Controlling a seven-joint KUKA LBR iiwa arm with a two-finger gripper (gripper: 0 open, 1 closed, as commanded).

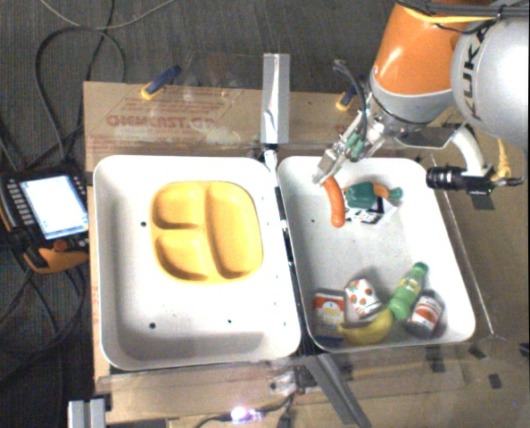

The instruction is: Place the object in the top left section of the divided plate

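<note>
An orange, sausage-shaped object [335, 201] is being seen hanging almost upright over the upper left part of the right bin [454, 239], its upper end being gripped at the fingertips of the gripper [326, 173]. The divided plate [208, 231], yellow with rounded corners and three sections, is lying flat in the upper middle of the left bin [122, 328], well apart from the object. Its top left section is being shown as a small compartment above another small one, beside a long one on the right.

Just right of the gripper [329, 169] lies a teal toy [365, 194]. Well below it cluster a banana [369, 327], green bottle [409, 285], can [426, 311] and small carton [361, 296]. Far left sits a handheld screen [46, 210].
</note>
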